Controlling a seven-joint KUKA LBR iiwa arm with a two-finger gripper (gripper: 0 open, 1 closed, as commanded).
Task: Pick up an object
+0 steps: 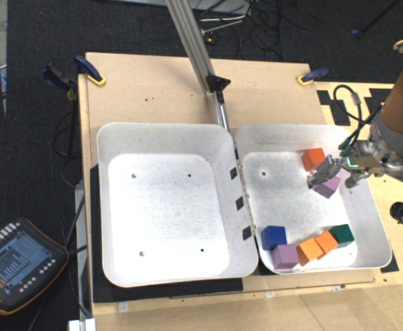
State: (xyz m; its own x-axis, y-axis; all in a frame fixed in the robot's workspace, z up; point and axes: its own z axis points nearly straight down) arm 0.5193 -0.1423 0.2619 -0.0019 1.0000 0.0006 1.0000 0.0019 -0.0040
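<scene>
End effector (325,176) hangs over a purple block (327,186) beside an orange block (313,158); finger state unclear.

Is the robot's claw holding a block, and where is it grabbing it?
It cannot be told. The gripper sits right over a purple block beside an orange block, but no grip shows.

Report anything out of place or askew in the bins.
Nothing spilled or damaged. All blocks sit inside the right bin; the purple block by the claw lies tilted, and four others crowd the near wall.
</scene>
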